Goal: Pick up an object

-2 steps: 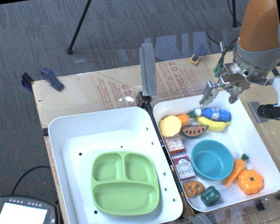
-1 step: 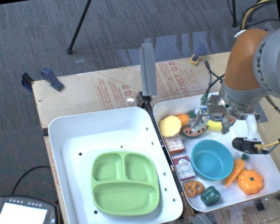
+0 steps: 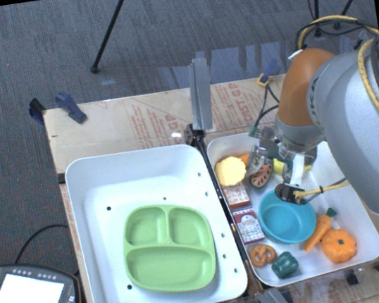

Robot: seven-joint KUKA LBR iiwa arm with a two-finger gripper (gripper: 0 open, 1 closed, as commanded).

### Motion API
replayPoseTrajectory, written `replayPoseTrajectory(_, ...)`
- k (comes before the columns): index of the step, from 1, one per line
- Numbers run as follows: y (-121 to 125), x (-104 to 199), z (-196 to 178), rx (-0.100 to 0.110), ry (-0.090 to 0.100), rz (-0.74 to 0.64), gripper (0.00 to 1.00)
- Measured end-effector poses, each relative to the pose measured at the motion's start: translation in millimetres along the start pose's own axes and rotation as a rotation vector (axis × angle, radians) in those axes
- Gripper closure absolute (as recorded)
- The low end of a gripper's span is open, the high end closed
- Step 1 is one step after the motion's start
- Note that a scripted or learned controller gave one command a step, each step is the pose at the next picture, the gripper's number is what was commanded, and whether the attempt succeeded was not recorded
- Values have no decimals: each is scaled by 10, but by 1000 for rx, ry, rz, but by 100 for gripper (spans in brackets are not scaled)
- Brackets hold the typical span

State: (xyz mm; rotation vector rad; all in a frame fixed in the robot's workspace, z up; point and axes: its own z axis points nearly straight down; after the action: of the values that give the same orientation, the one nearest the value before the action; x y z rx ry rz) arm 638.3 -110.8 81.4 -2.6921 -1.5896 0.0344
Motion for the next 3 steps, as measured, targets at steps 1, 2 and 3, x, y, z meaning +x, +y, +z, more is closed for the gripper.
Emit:
replayPoseTrajectory(1,15,29,-85,-6,4,-5,100)
replayPoseTrajectory(2,-83,247,-287,-17,13,292,100)
replayPoseTrajectory(3,-191,10,-776,-18,16,456,100)
